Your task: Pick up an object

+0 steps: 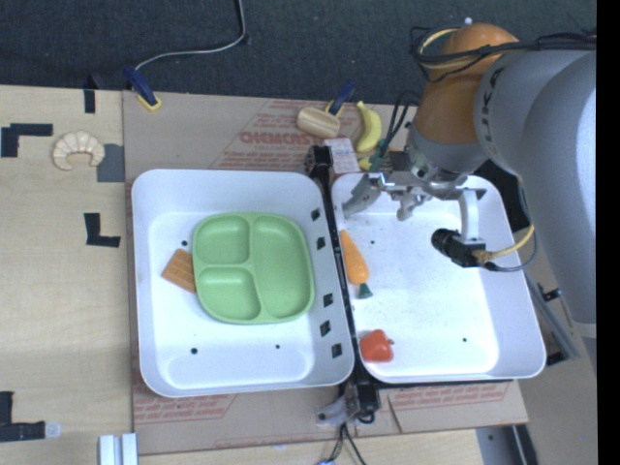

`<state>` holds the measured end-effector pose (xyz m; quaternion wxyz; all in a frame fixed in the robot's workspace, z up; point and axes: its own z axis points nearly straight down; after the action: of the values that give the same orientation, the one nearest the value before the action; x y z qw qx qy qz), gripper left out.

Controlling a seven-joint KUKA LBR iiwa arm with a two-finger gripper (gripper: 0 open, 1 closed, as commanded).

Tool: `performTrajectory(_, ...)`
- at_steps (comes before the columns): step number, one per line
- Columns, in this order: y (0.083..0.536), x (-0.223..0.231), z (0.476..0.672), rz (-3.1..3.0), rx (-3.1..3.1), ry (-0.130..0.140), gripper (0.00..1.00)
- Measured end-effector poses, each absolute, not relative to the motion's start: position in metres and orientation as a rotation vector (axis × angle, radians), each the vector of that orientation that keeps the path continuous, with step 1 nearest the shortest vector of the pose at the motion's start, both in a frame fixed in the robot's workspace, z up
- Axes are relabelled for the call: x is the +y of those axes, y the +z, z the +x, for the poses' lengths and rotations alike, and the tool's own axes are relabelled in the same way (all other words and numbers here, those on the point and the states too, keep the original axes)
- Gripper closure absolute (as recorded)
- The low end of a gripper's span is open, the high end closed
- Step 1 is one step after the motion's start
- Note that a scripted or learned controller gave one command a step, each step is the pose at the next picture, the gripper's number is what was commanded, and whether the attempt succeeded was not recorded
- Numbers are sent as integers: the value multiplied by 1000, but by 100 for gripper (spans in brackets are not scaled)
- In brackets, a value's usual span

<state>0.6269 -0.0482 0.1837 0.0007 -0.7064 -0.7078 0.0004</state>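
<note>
An orange carrot (pixel 355 258) lies against the left wall of the right bin (pixel 455 318). A red pepper (pixel 376 346) rests near that bin's front left corner. My gripper (pixel 383 198) hangs over the back left part of the right bin, above and behind the carrot, and nothing shows between its fingers. The grey arm with its orange band (pixel 465 76) comes in from the upper right.
The left bin (pixel 160 260) holds a green divided plate (pixel 254 267) with a brown cracker-like piece (pixel 180 270) beside it. Behind the bins lie a banana (pixel 368 127), a bread roll (pixel 317 120) and a small box (pixel 341 153). A croissant (pixel 78 149) lies far left.
</note>
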Motion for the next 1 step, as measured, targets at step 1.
performTrajectory(1,126,-96,623,-2221,-2220,6,0)
